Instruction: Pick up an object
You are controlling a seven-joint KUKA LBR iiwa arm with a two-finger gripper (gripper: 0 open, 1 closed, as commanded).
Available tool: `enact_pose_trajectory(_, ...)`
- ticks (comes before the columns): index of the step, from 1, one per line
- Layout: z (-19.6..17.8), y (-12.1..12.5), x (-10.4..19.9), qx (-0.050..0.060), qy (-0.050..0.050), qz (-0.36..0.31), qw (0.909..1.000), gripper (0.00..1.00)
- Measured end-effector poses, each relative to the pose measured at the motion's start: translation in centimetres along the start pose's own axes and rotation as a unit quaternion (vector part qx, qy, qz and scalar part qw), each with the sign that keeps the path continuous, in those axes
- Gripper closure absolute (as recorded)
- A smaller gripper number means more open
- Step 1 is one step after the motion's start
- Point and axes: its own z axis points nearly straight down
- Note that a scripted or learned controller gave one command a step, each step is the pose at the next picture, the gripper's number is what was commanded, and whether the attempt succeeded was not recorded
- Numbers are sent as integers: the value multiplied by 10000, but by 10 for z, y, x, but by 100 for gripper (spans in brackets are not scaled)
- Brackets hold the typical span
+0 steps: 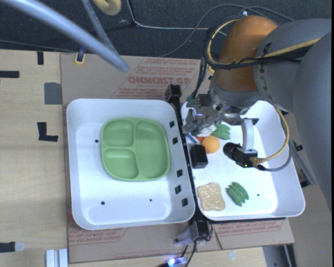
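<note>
My gripper [203,125] is down in the right bin [278,202], near its far left corner, under the grey arm with its orange band. An orange ball [211,144] lies just in front of the gripper. A green pea pod [221,131] sits beside it, partly hidden by the wrist. Toward the near side of this bin rest a tan cracker [211,196] and a second green pod [237,193]. The wrist hides the fingertips.
The left bin [83,166] holds a green divided plate [136,149]. Black clips [198,157] line the wall between the two bins. A cable loops from the wrist across the right bin. Cardboard lies under both bins.
</note>
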Motion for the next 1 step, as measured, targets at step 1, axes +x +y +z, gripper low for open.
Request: enact_pose_trajectory(1,-2,12,62,2,2,-7,10000,100)
